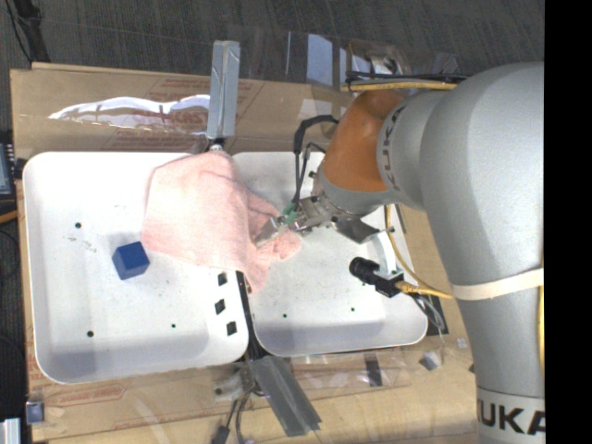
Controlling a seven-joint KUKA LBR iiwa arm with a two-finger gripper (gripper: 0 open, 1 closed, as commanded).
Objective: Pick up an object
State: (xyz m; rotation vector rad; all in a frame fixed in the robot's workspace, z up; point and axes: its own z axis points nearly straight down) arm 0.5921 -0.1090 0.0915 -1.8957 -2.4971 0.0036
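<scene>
camera view: pink cloth (199, 213) lies draped over the wall between the two bins, mostly in the left bin (55, 340). end effector (277, 227) sits at the cloth's right edge, touching it; cannot tell its opening, tips obscured by folds. blue block (130, 259) lies well apart, toward the left.

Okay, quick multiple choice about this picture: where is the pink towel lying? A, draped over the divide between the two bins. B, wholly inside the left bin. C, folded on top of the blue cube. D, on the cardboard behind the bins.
A: the pink towel spreads from the left bin across the middle rims into the right bin, while the blue cube sits apart from it.
</scene>
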